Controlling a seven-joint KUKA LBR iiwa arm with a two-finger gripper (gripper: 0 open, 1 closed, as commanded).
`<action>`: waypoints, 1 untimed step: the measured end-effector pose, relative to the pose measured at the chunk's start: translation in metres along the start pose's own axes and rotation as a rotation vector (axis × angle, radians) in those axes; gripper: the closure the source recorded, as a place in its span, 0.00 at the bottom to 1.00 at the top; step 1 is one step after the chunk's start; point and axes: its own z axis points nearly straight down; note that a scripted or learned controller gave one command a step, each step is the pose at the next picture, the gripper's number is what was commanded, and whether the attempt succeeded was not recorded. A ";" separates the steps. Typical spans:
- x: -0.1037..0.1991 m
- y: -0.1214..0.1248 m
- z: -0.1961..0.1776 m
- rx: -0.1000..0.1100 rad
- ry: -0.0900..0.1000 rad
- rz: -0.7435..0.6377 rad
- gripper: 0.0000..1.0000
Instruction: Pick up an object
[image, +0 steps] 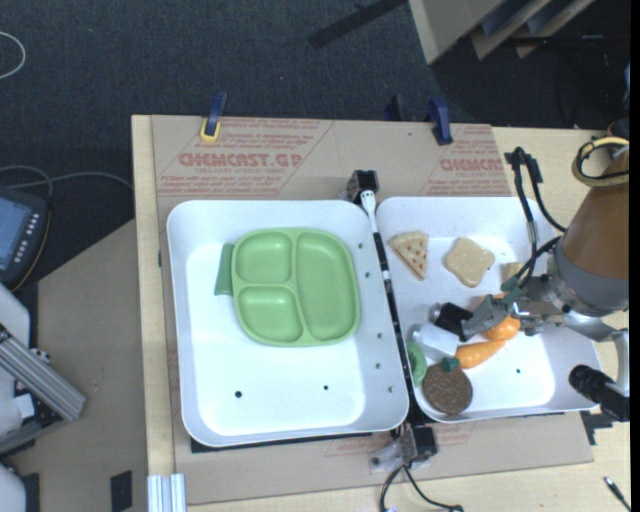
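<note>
The right bin holds several toy foods. A pizza slice and a bread slice lie toward the back. An orange carrot lies near the middle, with a brown round patty in front of it and a green piece at the left wall. A black and white object lies just left of the carrot. My gripper reaches in from the right and hovers at the carrot's upper end, covering part of it. I cannot see anything clearly held.
The left bin carries a green divided plate. Black cables run over the right bin's back right corner. Clamps hold the cardboard at the back edge. A black divider strip sits between the bins.
</note>
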 end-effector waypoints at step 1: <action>0.000 0.003 -0.006 -0.013 -0.002 -0.003 0.00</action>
